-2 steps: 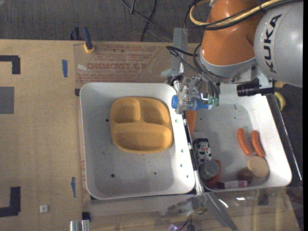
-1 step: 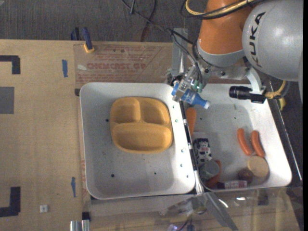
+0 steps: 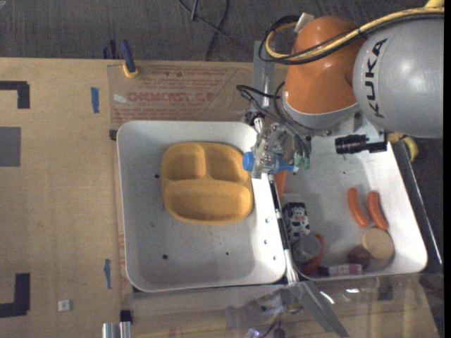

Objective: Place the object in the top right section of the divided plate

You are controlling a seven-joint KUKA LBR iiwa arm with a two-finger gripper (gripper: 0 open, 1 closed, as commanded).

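1. Hovering at the seam between the bins, the end effector (image 3: 276, 157) sits beside the yellow divided plate (image 3: 206, 183).
2. An orange object (image 3: 281, 182) hangs below; grip state: cannot tell.

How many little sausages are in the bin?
2 sausages, side by side in the right bin: the left sausage and the right sausage. The arm may hide others.

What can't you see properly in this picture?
- Gripper: fingertips blurred in clutter; whether it carries anything is unclear.
- Orange object under the gripper: mostly covered by it.
- Small things in the right bin's near corner: too small and jumbled to name.
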